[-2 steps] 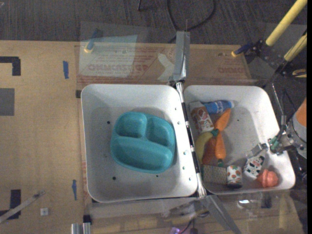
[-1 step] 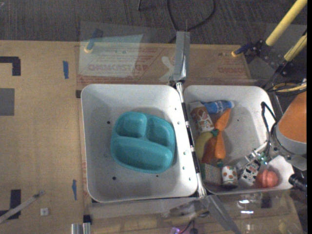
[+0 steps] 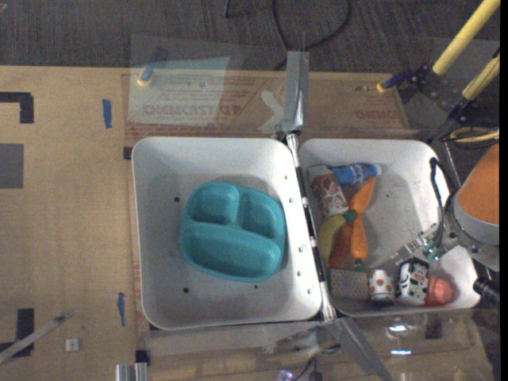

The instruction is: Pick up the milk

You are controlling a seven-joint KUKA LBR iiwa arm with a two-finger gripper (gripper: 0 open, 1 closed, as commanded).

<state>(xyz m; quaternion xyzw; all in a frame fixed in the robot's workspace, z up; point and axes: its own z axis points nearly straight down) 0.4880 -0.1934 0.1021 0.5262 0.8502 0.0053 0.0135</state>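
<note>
Approach step: end effector (image 3: pixel 419 248), grip state indiscernible, hangs above the milk (image 3: pixel 413 280) in the right bin (image 3: pixel 397 151); next, descend squarely.

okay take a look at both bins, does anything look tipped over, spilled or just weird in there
No spill or damage shows. The right bin looks untidy: the blue bottle lies on its side and the carrot leans across other items along its left wall. The teal tray sits slightly askew in the left bin.
</note>
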